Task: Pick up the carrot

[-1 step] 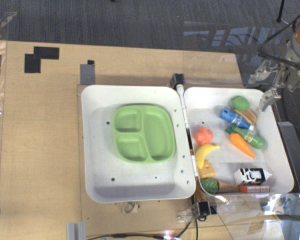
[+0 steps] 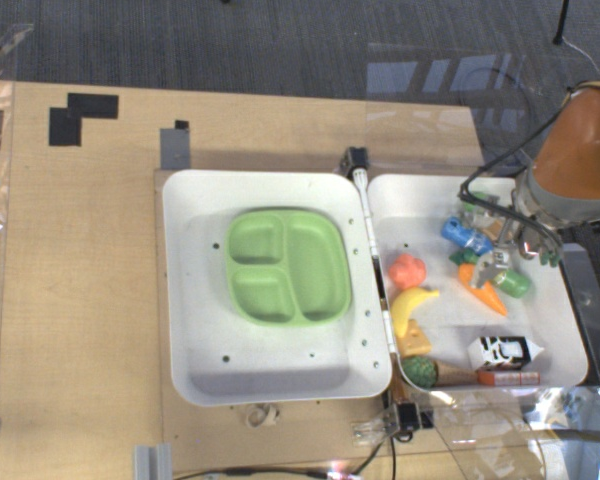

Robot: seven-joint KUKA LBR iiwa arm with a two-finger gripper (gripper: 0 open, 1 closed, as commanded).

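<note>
Hovering over the right bin, gripper right at the carrot. Finger spread impossible to tell, perhaps touching it.

Wooden bench carries two shallow white bins. Left bin sits touching right bin along a shared edge. Black tape patches lie well apart, beyond the left bin's far-left corner.
</note>
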